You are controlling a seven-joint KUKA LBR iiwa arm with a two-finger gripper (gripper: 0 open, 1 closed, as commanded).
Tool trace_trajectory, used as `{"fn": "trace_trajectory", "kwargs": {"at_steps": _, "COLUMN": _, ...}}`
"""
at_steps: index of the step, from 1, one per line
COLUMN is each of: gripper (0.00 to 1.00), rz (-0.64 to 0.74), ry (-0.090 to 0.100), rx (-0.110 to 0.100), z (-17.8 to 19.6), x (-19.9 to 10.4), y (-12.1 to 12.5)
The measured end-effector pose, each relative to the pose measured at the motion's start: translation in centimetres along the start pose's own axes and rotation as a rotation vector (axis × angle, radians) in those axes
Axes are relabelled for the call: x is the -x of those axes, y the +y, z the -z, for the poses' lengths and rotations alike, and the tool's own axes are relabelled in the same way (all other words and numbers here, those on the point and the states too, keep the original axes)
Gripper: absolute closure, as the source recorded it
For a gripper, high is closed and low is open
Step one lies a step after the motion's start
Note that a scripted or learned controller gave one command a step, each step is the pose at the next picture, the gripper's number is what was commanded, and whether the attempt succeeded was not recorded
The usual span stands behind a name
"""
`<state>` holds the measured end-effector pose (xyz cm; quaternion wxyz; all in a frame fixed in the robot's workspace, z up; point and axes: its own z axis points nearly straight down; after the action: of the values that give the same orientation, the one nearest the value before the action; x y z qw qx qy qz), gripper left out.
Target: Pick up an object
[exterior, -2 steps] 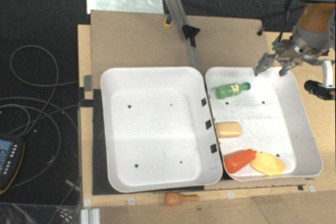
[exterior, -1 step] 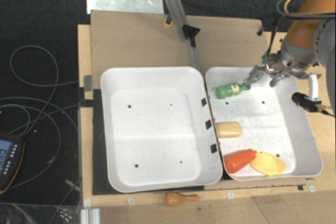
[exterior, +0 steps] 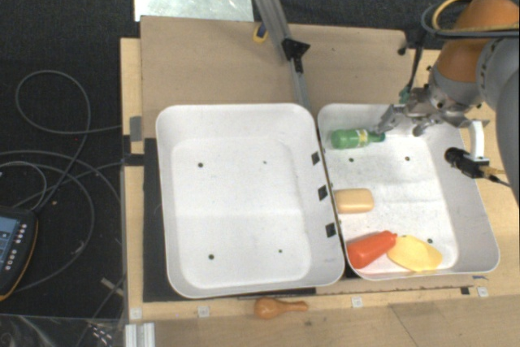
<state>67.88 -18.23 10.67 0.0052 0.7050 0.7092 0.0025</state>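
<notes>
You have a tan, pear-shaped thing (exterior: 280, 306) on the bench's front edge, and a handheld pendant (exterior: 15, 248), probably, far left among cables (exterior: 57, 142).

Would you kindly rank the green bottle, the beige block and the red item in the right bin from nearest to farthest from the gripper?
From the gripper:
1. Green bottle, just beside it at the bin's far end.
2. Beige block, mid-bin by the left wall.
3. Red item, at the near end.

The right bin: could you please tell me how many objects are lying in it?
4. A green bottle at the far left corner, a tan block by the left wall, and a red piece touching a yellow piece at the near edge.
</notes>
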Motion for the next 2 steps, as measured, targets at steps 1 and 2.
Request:
{"fn": "trace_trajectory", "kwargs": {"at_steps": 1, "gripper": 1.00, "rz": 0.004, "ry": -0.001, "rx": 0.002, "z": 1.0, "x": 0.0, "y": 0.1}}
{"fn": "trace_trajectory", "kwargs": {"at_steps": 2, "gripper": 1.00, "rz": -0.001, "ry": 0.001, "rx": -0.002, "z": 7.6, "x": 0.2, "y": 0.0}}
